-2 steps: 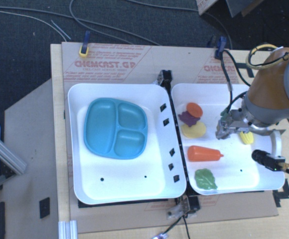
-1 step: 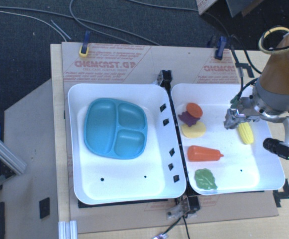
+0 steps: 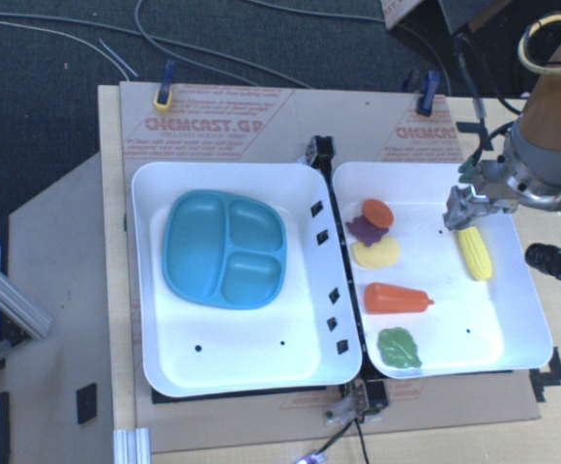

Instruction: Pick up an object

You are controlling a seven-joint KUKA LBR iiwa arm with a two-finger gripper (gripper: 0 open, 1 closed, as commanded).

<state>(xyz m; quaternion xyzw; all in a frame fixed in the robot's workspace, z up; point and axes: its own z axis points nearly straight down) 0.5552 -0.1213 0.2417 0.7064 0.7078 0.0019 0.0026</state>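
Observation:
My gripper [image 3: 462, 209] hangs over the far right part of the right bin [image 3: 455, 329], just above the top end of a yellow corn cob [image 3: 476, 254] that lies on the bin floor. Along the bin's left side lie an orange piece [image 3: 378, 212], a purple piece [image 3: 364, 228], a pale yellow piece [image 3: 376, 253], an orange carrot [image 3: 395, 300] and a green broccoli [image 3: 398, 348]. None of them is lifted.
A blue divided plate [image 3: 225, 249] rests in the left bin [image 3: 261, 341]. A black divider with clips [image 3: 331, 259] runs between the bins. A black fixture [image 3: 554, 262] sticks in at the right edge. Cables lie behind the bench.

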